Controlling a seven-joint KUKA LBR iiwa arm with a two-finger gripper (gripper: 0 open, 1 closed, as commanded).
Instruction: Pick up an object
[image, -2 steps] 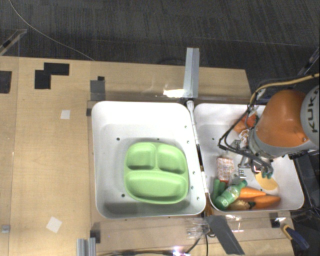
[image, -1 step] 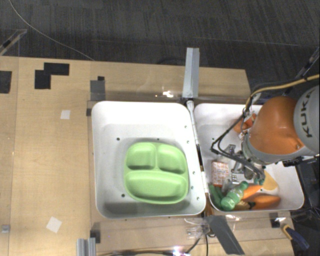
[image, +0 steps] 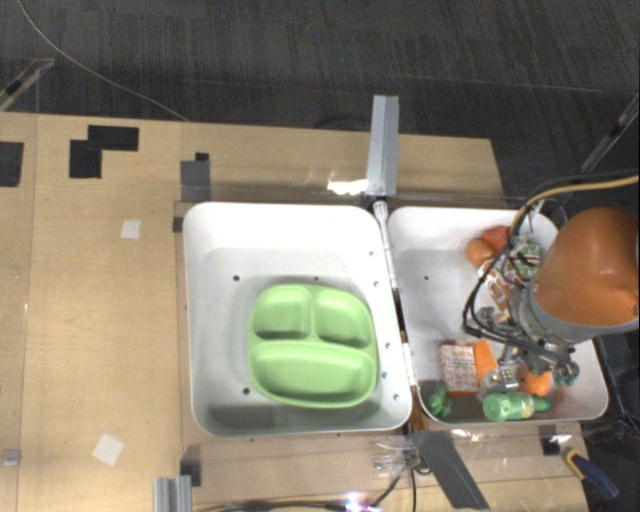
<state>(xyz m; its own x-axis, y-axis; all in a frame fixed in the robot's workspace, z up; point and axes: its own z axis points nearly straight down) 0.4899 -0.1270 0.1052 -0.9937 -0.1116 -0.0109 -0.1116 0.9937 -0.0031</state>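
Hanging low over the front of the right bin (image: 420, 240), the gripper (image: 515, 372) is down among a little cluster of stuff, but cables and the wrist block the view enough that I honestly can't tell how its jaws stand or whether anything is caught in them. Right under it there's a green bottle (image: 508, 406) lying on its side near the bin's front wall, with a small orange piece (image: 538, 382) just beside it. To the left of those sits a small red-and-white packet (image: 460, 367) with an orange strip along its right edge, and a small green object (image: 436, 402) is tucked in the front-left corner. Farther back, near the bin's rear, an orange-red item (image: 487, 245) pokes out from behind the arm's orange band (image: 595, 265). Over in the left bin (image: 215, 300), a green divided tray (image: 312, 345) lies flat, well apart from everything else.
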